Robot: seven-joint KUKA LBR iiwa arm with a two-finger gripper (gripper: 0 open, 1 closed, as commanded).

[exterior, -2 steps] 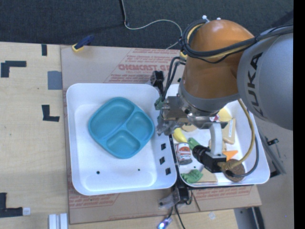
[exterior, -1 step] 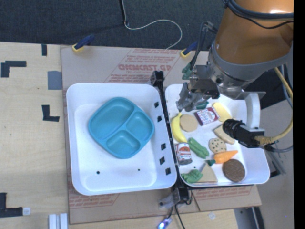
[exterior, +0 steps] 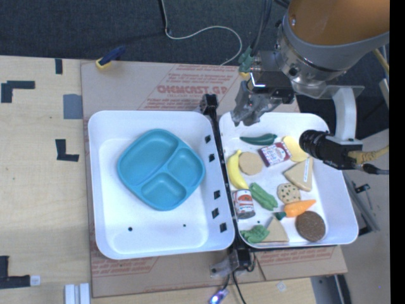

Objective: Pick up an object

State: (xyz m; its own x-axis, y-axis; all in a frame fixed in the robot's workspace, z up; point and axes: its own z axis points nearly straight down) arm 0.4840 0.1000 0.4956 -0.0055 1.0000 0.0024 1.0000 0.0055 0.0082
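The gripper point(exterior: 245, 114) hangs at upper center-right over the right bin's point(exterior: 335, 198) top-left corner; finger state: cannot tell. Below it lie a green pepper point(exterior: 258, 139), banana point(exterior: 236, 170), and can point(exterior: 244, 204). The left bin point(exterior: 101, 170) holds 1 blue tray point(exterior: 161, 168).

two white bins point(exterior: 101, 170), one blue plate point(exterior: 161, 168) (three compartments), about a dozen toy foods point(exterior: 278, 189)

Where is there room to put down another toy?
Bare floor runs along the left bin's front wall, below the blue divided plate. The right bin is crowded: banana, can, carrot and more toy food sit close together.
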